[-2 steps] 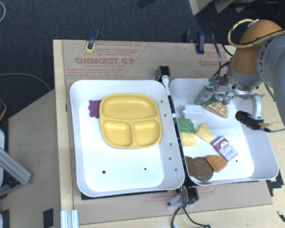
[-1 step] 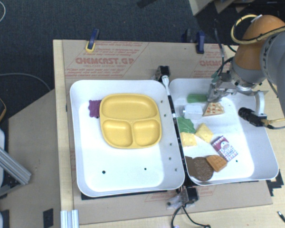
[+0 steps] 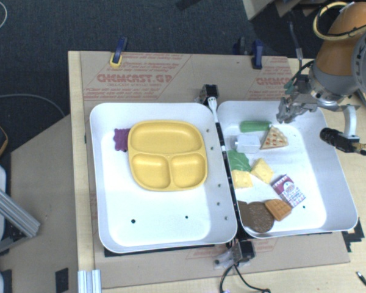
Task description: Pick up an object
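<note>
The hand point(image 3: 288, 110) hangs over the upper right of the right-hand shallow white bin point(image 3: 335, 182), and whether it is apart or together cannot be told; nothing shows in its grip. The nearest thing is the triangular tan pizza-slice toy point(image 3: 273, 138), lying on the bin floor just below and left of the hand, its point toward the top of the frame, with a green oblong block point(image 3: 254, 126) beside it. The cardboard-topped desk point(image 3: 171, 72) also carries the left white bin point(image 3: 110, 182), holding a yellow divided plastic plate point(image 3: 168, 154).

Toy foods point(image 3: 262, 170) clustered, right bin point(image 3: 335, 182).
</note>
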Controlling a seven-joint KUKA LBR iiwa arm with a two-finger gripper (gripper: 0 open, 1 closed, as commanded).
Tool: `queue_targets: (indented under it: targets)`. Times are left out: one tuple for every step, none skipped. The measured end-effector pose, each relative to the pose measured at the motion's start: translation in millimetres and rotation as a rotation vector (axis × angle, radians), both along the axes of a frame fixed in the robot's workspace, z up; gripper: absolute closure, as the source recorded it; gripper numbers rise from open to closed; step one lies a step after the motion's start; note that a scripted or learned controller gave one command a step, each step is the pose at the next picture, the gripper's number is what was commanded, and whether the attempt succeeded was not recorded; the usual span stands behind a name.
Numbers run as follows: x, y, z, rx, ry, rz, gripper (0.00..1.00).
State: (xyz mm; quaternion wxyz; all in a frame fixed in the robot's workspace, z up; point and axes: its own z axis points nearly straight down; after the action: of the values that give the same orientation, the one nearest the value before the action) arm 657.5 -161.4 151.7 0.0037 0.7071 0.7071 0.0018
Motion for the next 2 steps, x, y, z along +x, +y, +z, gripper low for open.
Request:
queue_targets:
  targets:
    - [2.3, -2.5, 65.5, -0.001, -0.003, 0.001, 1.00]
    - [3.3, -2.6, 74.4, 0.001, 0.003, 0.001, 1.00]
